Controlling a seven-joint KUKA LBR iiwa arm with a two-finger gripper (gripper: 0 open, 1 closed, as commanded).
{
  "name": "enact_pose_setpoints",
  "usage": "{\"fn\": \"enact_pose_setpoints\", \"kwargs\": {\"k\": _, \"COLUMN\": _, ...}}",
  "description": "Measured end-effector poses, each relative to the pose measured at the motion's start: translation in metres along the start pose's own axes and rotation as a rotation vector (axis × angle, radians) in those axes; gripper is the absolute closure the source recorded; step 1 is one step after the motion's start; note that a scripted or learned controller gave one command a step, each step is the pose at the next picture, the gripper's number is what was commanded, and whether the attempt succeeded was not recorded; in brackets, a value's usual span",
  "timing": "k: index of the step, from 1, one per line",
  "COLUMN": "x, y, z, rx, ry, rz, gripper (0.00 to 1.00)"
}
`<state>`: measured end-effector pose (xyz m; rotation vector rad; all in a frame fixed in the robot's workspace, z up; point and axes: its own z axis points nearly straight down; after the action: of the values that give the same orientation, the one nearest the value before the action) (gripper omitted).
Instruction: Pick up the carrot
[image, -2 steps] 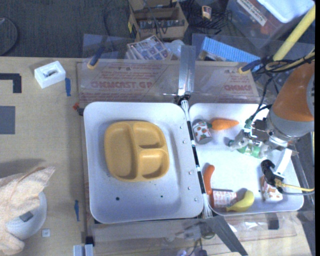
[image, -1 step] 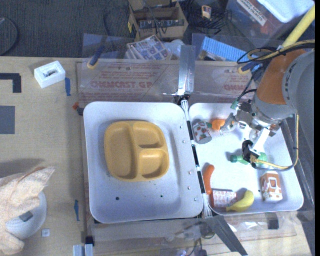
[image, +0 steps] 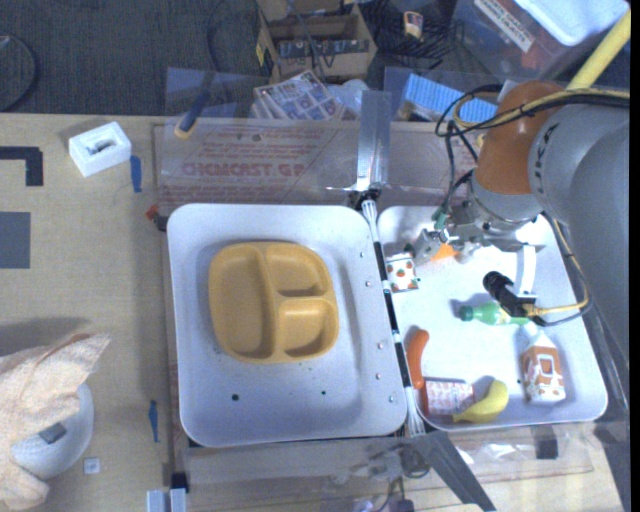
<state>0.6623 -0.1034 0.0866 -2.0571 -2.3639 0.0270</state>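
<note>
An orange-red carrot (image: 415, 355) lies along the left wall of the right bin (image: 590, 400), near its front. My gripper (image: 440, 243) hangs over the back left part of that bin, well behind the carrot. A small bright orange piece (image: 445, 254) shows right at the gripper's tip. I cannot tell whether that piece is held or lies on the bin floor.
The right bin also holds a small patterned cube (image: 402, 273), a green bottle (image: 490, 315), a white and orange carton (image: 542, 375), a banana (image: 482, 400) and a red packet (image: 443, 390). A yellow divided plate (image: 272, 300) sits in the left bin (image: 200, 400).
</note>
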Motion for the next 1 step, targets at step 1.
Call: {"fn": "enact_pose_setpoints", "kwargs": {"k": 1, "x": -0.0691, "y": -0.0076, "z": 0.0017, "rx": -0.006, "ry": 0.009, "rz": 0.069, "gripper": 0.0}}
